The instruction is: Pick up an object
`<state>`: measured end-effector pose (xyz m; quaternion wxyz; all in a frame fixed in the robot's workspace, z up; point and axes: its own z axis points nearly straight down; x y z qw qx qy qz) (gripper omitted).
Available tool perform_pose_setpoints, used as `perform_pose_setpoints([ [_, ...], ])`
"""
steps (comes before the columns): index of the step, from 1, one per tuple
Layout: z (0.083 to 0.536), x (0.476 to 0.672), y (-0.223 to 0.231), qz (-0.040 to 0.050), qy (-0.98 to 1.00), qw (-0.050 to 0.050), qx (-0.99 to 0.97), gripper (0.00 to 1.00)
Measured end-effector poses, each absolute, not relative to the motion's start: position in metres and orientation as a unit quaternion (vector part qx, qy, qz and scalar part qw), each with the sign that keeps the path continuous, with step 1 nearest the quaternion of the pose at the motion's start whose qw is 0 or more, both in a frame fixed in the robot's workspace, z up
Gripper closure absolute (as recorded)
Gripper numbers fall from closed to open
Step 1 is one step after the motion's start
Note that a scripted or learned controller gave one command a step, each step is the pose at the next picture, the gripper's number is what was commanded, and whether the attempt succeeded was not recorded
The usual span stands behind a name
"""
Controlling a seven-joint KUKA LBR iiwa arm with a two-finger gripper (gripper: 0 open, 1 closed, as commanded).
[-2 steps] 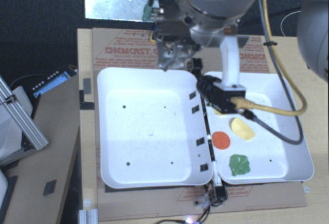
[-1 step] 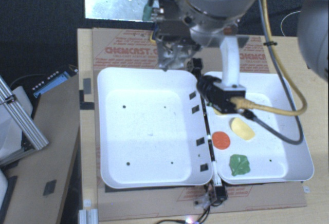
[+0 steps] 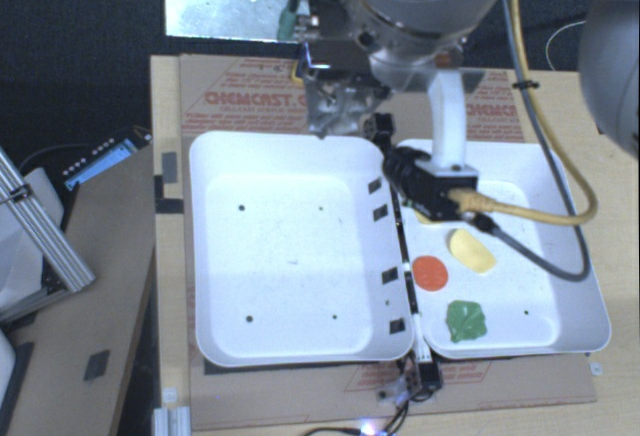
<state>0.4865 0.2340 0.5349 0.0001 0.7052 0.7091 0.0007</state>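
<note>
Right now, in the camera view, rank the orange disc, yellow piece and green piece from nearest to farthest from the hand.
From the hand:
1. The orange disc, right bin, beside the divider, and the yellow piece, mid-bin: too close to call.
2. The green piece, near the bin's front edge: farthest.

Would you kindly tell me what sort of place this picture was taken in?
Most likely a robotics lab or test cell: a grey arm with cabling hangs over two white bins on a cardboard-covered bench, and an aluminium frame stands at the left.
</note>
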Motion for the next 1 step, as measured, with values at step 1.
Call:
perform_pose_setpoints([
  [1,0.5349,0.4865,0.234,0.0007,0.709,0.0,0.705,1.0],
])
